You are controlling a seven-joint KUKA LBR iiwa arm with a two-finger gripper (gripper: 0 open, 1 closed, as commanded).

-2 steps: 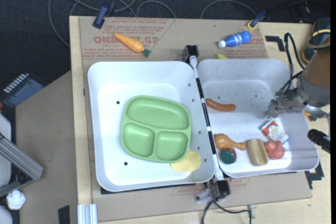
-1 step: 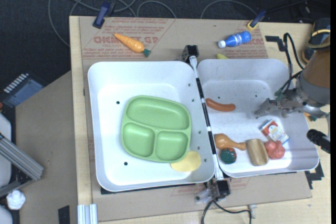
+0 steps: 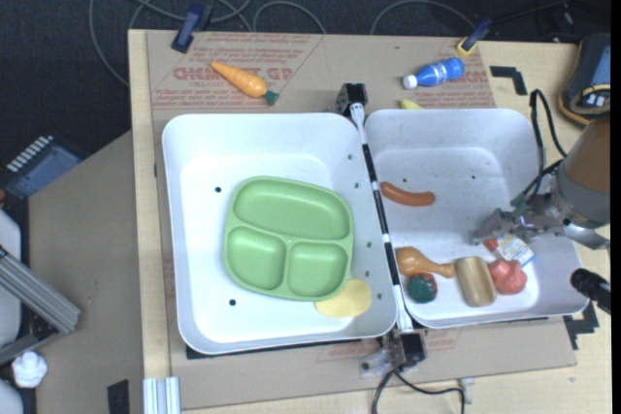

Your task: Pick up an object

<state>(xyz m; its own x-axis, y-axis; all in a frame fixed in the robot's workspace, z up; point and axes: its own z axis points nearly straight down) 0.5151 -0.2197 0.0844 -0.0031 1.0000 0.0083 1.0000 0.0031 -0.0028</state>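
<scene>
Nearest us, one yellow piece (image 3: pixel 343 301) rests against the one green divided tray (image 3: pixel 288 237) in the left bin (image 3: pixel 194 150); rightward, the right bin (image 3: pixel 456 126) holds one sausage (image 3: pixel 408 196), one drumstick (image 3: pixel 424 262), one green-red item (image 3: pixel 421 287), one tan loaf (image 3: pixel 474 281), one red piece (image 3: pixel 508 277), clustered at the near wall, we judge tossed; gripper (image 3: pixel 505 228) low above them; finger spread indiscernible; one carrot (image 3: pixel 241 79) and one bottle (image 3: pixel 434 73) outside.
</scene>
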